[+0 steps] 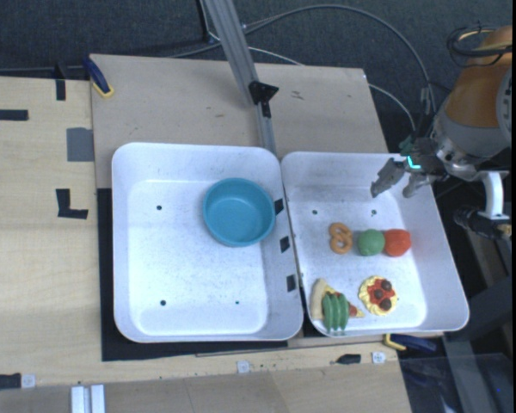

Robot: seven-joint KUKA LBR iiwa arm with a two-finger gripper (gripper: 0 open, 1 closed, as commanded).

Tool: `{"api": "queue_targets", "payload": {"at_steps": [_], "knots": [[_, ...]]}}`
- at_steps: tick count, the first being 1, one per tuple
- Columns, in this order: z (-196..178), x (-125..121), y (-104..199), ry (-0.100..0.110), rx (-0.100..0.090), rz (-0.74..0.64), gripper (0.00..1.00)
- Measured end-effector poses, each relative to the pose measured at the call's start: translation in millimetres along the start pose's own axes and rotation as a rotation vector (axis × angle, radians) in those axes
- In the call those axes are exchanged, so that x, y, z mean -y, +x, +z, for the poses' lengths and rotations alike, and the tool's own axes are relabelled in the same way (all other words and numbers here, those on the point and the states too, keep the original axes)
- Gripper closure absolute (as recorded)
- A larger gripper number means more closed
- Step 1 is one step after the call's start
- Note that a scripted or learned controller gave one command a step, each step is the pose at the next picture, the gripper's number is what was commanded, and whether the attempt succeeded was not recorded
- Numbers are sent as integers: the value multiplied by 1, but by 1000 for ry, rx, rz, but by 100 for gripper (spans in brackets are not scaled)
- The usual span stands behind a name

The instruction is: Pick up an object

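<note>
My gripper (pixel 399 182) hangs over the far right part of the right bin (pixel 327 175), fingers spread open with nothing between them. Below it in that bin lie a pretzel (pixel 340 237), a green ball-shaped item (pixel 371 243) and a red tomato-like item (pixel 397 243) in a row. Nearer the front edge sit a small pizza piece (pixel 378 294) and a green vegetable toy (pixel 334 308) on a pale wedge. The gripper is well above and apart from all of them.
A blue bowl (pixel 238 212) stands in the left bin (pixel 146 256) near its far right corner. A slanted metal pole (pixel 241 58) runs down to the seam between the bins. Cables loop behind the right bin.
</note>
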State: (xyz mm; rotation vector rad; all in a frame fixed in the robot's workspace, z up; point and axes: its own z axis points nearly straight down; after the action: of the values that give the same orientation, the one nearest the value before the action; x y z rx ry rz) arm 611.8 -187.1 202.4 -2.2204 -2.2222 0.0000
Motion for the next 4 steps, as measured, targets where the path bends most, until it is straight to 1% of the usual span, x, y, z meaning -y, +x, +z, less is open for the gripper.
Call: {"api": "queue_targets", "payload": {"at_steps": [1, 2, 3, 4], "knots": [[0, 0, 0, 0, 0, 0, 0], [62, 6, -2, 6, -1, 0, 0], [111, 5, -2, -3, 1, 1, 0], [102, 6, -2, 0, 1, 0, 100]]}}
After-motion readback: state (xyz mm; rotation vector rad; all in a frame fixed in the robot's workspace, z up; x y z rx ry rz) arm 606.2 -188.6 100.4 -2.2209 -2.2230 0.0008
